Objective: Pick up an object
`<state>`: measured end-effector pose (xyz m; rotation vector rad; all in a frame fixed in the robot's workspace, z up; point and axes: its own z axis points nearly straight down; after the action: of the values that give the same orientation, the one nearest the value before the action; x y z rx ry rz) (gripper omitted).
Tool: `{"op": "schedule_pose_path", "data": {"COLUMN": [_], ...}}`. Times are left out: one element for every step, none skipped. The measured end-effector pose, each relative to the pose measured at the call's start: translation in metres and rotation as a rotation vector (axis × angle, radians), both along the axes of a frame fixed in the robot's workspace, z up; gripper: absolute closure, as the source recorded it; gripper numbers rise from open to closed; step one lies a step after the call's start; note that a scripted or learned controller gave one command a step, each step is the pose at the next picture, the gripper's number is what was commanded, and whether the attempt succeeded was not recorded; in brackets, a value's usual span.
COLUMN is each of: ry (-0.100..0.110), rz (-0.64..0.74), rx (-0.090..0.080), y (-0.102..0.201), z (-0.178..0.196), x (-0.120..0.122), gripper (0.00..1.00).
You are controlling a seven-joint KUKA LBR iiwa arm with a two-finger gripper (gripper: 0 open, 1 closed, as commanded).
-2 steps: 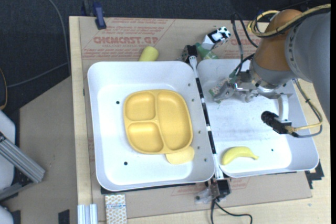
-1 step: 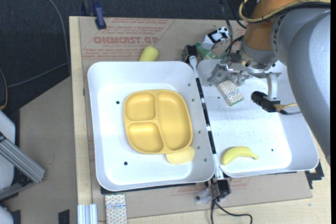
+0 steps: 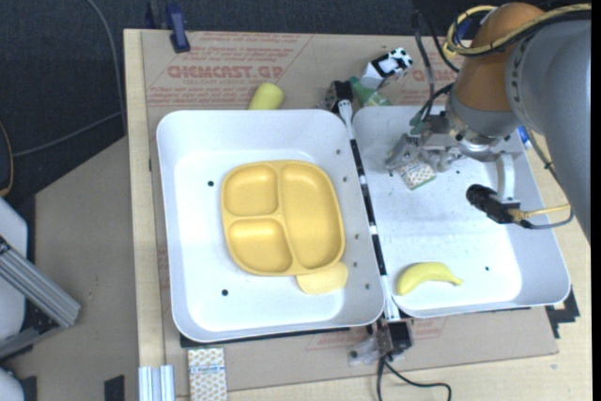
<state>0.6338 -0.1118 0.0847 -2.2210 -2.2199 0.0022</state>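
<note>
Two bins: left (image 3: 178, 202) has yellow tray (image 3: 282, 216); right (image 3: 535, 249) has banana (image 3: 425, 277).
Gripper (image 3: 416, 162): grasping a small block (image 3: 418, 174).

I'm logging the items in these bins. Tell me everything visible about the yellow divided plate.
The yellow divided plate looks like smooth matte plastic, a rounded rectangle with three compartments: two smaller ones on its left side and one long one on its right. It lies flat, face up and slightly rotated, near the middle of the left bin. A flat pale yellow piece pokes out from under its lower right corner. Nothing sits in its compartments.
</note>
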Motion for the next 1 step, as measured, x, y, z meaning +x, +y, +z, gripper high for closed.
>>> {"op": "schedule_pose_path", "data": {"ry": [-0.002], "rz": [0.001], "rx": [-0.001], "y": [0.0005], "z": [0.0103], "x": [0.0006], "gripper": [1.0]}}
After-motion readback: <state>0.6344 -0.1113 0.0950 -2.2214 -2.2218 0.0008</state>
